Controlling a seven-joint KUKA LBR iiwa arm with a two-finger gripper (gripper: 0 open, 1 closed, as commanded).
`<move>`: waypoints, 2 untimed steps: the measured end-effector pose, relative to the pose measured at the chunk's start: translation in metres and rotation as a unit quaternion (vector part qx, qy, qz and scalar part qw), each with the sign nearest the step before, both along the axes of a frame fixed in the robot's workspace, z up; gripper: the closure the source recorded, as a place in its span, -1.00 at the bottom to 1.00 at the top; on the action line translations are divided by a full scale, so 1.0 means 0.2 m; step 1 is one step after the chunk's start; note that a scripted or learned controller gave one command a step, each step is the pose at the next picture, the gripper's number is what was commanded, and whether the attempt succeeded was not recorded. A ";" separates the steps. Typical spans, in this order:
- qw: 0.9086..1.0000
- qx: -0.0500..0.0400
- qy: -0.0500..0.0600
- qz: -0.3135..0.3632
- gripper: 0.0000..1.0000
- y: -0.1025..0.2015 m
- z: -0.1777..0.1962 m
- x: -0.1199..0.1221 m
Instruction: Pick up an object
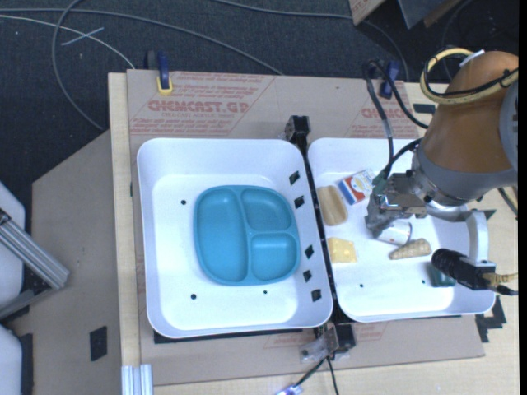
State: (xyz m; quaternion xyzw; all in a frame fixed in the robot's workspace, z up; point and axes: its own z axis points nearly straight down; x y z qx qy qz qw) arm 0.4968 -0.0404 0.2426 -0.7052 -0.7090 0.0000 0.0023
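Gripper (380,220): low over the right bin (387,290), at the end of the grey-and-orange arm (469,130) that reaches in from the view's right.
Gripper state: I cannot tell whether it is open or closed (the metal head blocks the tip from above).
Tan bread-like piece (332,205): near the gripper, on its view-left side, close to the bin's left wall.
Red, white and blue packet (356,188): near the gripper, up and to the view's left of it, just beside the tan piece.
Yellow block (342,251): near the gripper, down and to the view's left of it, lying flat on the bin floor.
Pale cone-shaped piece (410,249): just beside the gripper, down and to the view's right, lying on its side.
Green thing (439,279): further from the gripper, toward the bin's lower right corner, partly covered.
Left bin (165,220): well apart from the gripper, to the view's left.
Blue divided plate (245,234): in the middle of the left bin, well apart from the gripper, with three compartments.
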 end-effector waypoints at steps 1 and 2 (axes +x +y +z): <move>1.000 -0.001 -0.002 0.000 1.00 0.27 0.03 0.02; 1.000 -0.001 -0.002 0.000 1.00 0.57 0.04 0.04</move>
